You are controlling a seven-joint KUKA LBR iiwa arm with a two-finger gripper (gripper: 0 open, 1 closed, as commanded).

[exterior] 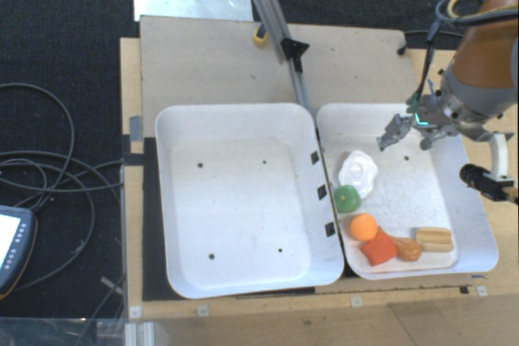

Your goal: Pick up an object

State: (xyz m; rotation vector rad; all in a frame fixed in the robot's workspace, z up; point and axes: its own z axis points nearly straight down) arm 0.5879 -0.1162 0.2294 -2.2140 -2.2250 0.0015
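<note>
Six objects [358,173] (right bin [478,243]), gripper [409,134] above.

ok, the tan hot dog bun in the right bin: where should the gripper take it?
Across the short width at mid-length of the hot dog bun, coming straight down. It lies flat with its long axis left-right, and its right end and far side have bare bin floor. The gripper probably should avoid the left end, where an orange piece crowds it.

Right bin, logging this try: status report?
Claw open, holding nothing, over right bin far end. Toys clustered near end: white piece, green ball, orange ball. Nothing between.
</note>
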